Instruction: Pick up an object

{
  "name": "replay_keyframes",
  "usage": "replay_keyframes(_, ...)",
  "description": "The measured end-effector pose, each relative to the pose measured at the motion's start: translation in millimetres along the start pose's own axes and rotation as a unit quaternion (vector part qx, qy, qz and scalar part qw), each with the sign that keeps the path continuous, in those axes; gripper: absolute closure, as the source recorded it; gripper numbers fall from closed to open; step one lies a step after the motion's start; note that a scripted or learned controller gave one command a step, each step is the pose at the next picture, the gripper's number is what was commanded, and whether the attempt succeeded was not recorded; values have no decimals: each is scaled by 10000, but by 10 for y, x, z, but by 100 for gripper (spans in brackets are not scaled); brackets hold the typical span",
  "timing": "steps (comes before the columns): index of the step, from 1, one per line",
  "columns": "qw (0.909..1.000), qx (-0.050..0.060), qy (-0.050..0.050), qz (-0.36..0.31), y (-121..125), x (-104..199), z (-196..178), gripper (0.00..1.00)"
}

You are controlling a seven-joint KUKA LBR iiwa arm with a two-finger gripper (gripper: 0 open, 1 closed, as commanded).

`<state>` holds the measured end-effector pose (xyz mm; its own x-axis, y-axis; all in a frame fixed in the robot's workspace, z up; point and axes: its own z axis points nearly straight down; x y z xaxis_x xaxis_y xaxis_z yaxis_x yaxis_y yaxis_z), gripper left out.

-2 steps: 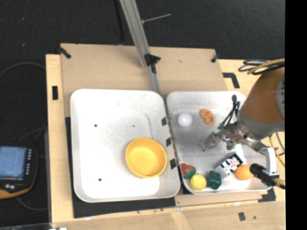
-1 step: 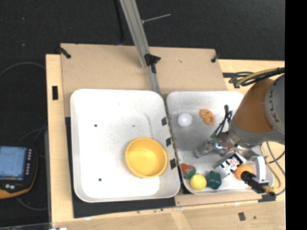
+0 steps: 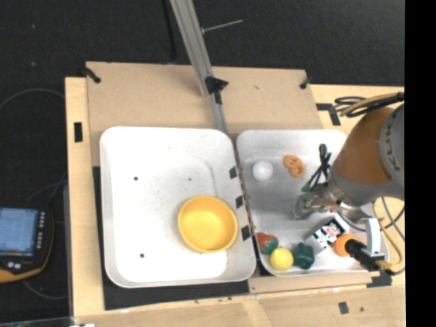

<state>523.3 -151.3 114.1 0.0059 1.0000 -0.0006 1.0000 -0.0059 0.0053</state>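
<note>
**Gripper over the right bin, nearest item toward the front**

Hovering in the right bin [image 3: 272, 142], the gripper [image 3: 308, 206] sits above bare floor; finger state cannot be told. The black-and-white block [image 3: 325, 234] lies just front-right of it, the white ball [image 3: 262, 170] back-left and farther. Judged nearest target: the block.

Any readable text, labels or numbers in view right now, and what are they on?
None can be read.
Small card in the right bin: red and black marks, too blurred to read.
Handheld pendant left of the bench: screen lit blue, too small to read.
</note>
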Motion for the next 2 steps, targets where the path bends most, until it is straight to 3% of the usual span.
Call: replay_keyframes(2, 10000, -9, -5, -51, 13, 85, -1022, 100)
